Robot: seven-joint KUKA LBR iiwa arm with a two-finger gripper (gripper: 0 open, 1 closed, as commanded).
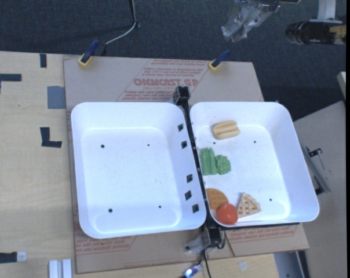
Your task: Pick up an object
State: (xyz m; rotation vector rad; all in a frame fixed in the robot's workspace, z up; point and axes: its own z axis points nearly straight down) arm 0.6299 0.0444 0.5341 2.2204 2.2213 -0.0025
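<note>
The right bin [282,155] holds a tan bread roll [225,130] near its back, a green leafy piece [214,162] against the divider, and at the front a brown round cookie [215,198], a red tomato [226,214] and a waffle wedge [248,204]. My gripper [239,28] hangs high at the top right, well beyond the bins' far edge, above the dark floor. Nothing shows between its fingers.
The left bin [128,167] sits beside the right one on a cardboard sheet [163,83] held by two blue-yellow clamps [89,53]. A black cable [126,30] runs at the back. A black clip strip [188,155] joins the bins.
</note>
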